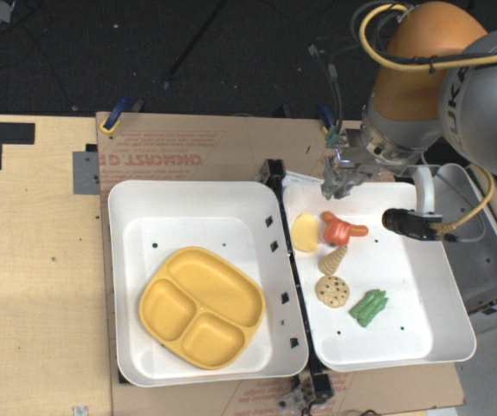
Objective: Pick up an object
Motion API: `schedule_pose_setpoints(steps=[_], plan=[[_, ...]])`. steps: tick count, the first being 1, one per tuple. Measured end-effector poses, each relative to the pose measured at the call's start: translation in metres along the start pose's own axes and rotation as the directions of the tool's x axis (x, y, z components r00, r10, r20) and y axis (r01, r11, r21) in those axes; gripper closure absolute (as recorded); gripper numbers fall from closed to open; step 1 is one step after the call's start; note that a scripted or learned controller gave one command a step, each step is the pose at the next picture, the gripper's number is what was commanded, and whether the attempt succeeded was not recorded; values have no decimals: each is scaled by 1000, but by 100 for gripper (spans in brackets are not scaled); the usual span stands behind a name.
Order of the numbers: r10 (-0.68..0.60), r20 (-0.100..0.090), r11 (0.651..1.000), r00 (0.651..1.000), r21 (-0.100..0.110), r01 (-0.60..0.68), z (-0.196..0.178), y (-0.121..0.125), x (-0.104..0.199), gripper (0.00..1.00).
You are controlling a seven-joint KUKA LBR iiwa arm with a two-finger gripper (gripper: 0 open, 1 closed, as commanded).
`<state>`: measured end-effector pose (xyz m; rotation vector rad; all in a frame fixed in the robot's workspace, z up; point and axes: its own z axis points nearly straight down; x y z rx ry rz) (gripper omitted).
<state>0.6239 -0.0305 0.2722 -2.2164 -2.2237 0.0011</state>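
The right bin (pixel 422 336) holds several small toy foods. A pale yellow piece (pixel 306 231) lies by the bin's left wall, with a red piece (pixel 342 229) beside it. Just below these are a tan cone (pixel 334 258) and a round speckled cookie (pixel 332 291). A green piece (pixel 369 307) lies further right. My gripper (pixel 338 185) hangs over the back left part of this bin, a little above and behind the red piece and apart from it. I see nothing held in it.
The left bin (pixel 136 206) holds a yellow divided plate (pixel 202 306). A black divider (pixel 285 258) runs between the two bins. Brown cardboard (pixel 196 146) lies under both bins, and the grey and orange arm (pixel 430 68) reaches in from the upper right.
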Motion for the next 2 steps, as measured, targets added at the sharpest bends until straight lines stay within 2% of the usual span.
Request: schedule_pose_setpoints(steps=[1,2], plan=[[0,0,1000,1000,0,0,17,8,53,100],[0,1,1000,1000,-1,0,15,9,107,100]])
